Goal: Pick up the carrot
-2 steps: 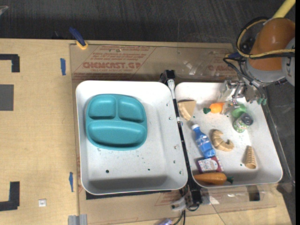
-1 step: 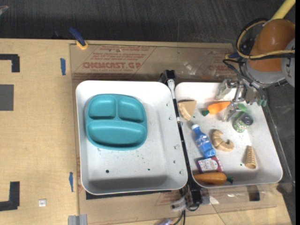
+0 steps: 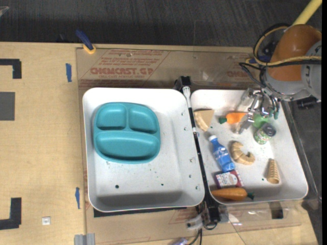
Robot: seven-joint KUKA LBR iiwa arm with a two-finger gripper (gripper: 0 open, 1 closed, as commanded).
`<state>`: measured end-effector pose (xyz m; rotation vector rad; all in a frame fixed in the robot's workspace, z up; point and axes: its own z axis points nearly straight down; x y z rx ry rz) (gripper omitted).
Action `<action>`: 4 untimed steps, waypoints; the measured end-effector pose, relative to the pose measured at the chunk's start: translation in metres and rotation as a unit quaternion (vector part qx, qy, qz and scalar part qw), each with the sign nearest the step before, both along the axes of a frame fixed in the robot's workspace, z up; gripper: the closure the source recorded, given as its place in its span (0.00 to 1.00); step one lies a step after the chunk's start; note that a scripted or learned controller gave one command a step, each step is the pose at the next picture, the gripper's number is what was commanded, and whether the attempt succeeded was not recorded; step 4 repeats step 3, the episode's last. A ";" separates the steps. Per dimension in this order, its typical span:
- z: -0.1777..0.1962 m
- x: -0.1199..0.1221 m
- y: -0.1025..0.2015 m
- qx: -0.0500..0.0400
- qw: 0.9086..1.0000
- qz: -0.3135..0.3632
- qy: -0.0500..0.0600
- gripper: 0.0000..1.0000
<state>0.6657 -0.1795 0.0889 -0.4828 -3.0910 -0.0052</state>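
Camera view: gripper (image 3: 249, 120) hovers at the carrot's (image 3: 235, 118) right end, finger state unclear. Risk: closing off-centre could slip off, nudging it toward the green can (image 3: 264, 132).

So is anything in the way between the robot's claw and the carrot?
Nothing visible blocks it. The gripper hangs right beside the carrot in the right bin, at the carrot's right end. A green can stands close by on the gripper's other side.
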 end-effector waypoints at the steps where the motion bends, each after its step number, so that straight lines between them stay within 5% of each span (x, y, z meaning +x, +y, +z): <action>1: -0.001 -0.030 0.009 -0.004 0.984 -0.177 -0.009 0.00; 2: -0.001 -0.045 0.007 -0.005 0.893 -0.450 -0.006 0.00; 3: 0.013 -0.042 0.007 -0.005 0.894 -0.448 -0.012 1.00; 4: 0.013 -0.042 0.007 -0.005 0.894 -0.448 -0.012 1.00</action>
